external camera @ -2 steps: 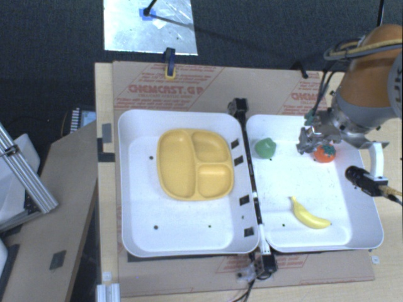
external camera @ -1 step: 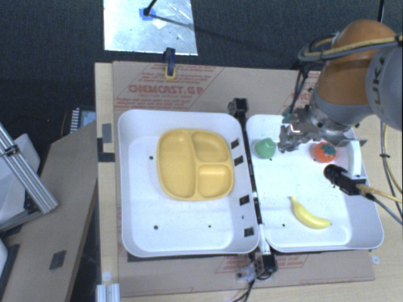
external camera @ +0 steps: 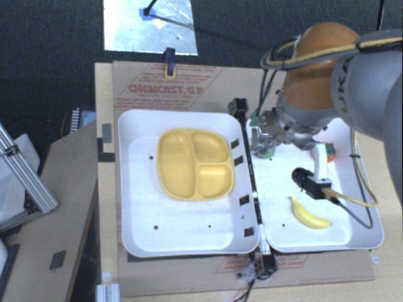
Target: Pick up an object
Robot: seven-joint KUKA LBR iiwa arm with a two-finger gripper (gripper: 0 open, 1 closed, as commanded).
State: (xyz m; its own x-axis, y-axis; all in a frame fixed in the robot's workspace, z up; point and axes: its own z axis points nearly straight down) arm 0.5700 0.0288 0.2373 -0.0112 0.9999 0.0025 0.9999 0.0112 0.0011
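Red print on the brown board (external camera: 189, 80) under the bins reads "CHEMCAST GP"; the grey arm (external camera: 371, 87) carries dark vertical lettering, only "UK" legible. The gripper (external camera: 263, 145) sits low in the upper left corner of the right bin (external camera: 362, 234), just beside the divider between the bins; open or closed cannot be told from this angle, and nothing is seen held. A small green object (external camera: 267, 150) lies directly at the gripper, touching or just under it, contact unclear. The banana (external camera: 310, 214) lies well apart, toward the near right of the same bin, curved, with its ends pointing up-left and right. A white-and-red object (external camera: 321, 159) stands near the bin's far right side, partly hidden by the wrist. Bare bin floor lies between gripper and banana and along the near wall. The left bin (external camera: 135, 231) holds a yellow three-compartment plate (external camera: 194, 164), roughly centred, with bare floor on all sides.
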